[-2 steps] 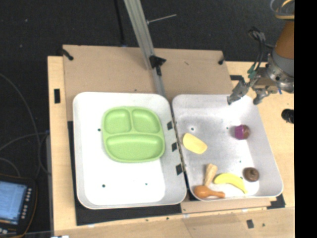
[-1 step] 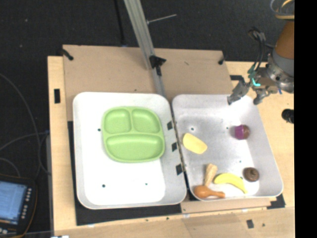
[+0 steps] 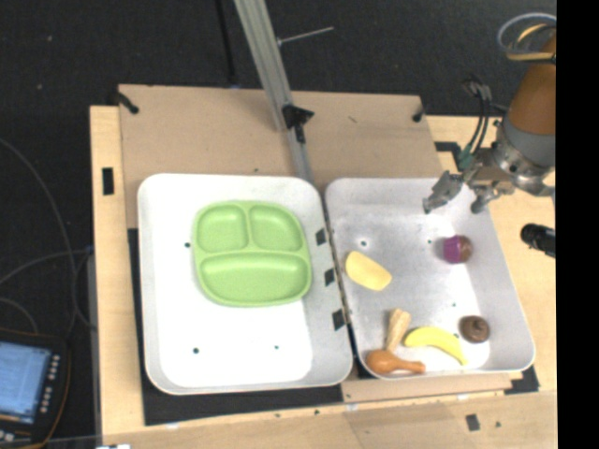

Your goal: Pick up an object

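1. The gripper (image 3: 461, 195) hangs over the far right corner of the right bin (image 3: 393, 204), its two fingers (image 3: 438, 195) spread apart with nothing between them.
2. One purple fruit (image 3: 456, 249) lies just below the gripper, near the bin's right edge, not touching it.
3. One yellow wedge (image 3: 368, 271) lies near the bin's left edge.
4. Along the near edge lie four things: one tan piece (image 3: 398, 327), one orange carrot (image 3: 394, 364) at the near left corner, one banana (image 3: 437, 342), and one brown ball (image 3: 474, 328) near the right corner.
5. The left bin (image 3: 168, 344) holds one green plate (image 3: 252, 253) with three compartments, in its far half.
6. Two bins sit side by side on the bench (image 3: 374, 120).
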Available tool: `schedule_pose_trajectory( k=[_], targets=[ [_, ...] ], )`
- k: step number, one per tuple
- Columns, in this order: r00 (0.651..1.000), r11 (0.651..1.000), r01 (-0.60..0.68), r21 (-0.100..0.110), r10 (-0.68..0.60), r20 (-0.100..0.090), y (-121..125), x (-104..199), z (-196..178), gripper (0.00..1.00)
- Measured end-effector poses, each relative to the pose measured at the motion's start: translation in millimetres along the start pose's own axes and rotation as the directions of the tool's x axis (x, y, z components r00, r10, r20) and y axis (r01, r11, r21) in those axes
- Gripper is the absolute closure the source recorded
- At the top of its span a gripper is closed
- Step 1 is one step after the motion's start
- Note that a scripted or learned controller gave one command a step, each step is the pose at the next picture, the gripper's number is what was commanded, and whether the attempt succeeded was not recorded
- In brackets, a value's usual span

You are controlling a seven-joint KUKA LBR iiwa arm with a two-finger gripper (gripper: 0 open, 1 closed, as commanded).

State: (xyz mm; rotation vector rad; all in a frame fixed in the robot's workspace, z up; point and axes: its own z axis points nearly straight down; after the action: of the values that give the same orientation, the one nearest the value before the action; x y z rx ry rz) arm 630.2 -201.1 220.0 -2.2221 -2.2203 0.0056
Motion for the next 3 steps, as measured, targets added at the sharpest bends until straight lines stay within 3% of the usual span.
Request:
schedule_pose_trajectory(
  k=[1,2,3],
  targets=[
    [1.000,1.000,-0.001,0.000,0.001,0.000,-5,-1,43,0.00],
    [1.000,1.000,0.002,-0.012,-0.002,0.000,-11,-1,96,0.00],
    [1.000,1.000,0.000,-0.008,0.000,-0.001,-12,-3,86,1.00]
  ],
)
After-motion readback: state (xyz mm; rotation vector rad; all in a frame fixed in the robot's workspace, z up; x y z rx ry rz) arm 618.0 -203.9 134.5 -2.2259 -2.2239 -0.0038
